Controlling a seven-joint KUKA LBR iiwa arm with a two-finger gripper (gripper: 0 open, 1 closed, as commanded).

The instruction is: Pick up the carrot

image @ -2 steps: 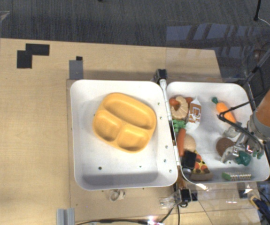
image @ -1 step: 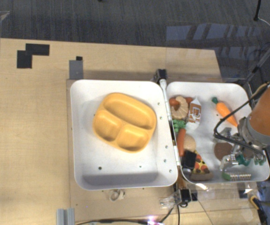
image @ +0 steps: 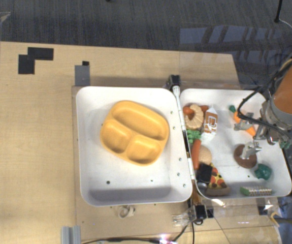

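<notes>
Camera view: carrot (image: pixel 240 124) is the small orange piece at the right bin's (image: pixel 222 93) upper right, green top pointing up-left, long axis slanting down-right. Gripper (image: pixel 254 145) hangs just below and right of it, over a brown round piece (image: pixel 246 157); grip state cannot be told. Move likely needs a short shift up-left, jaws across that axis.

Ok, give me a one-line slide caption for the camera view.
Arm's end effector over the right bin, beside the carrot; yellow divided tray in the left bin.
</notes>
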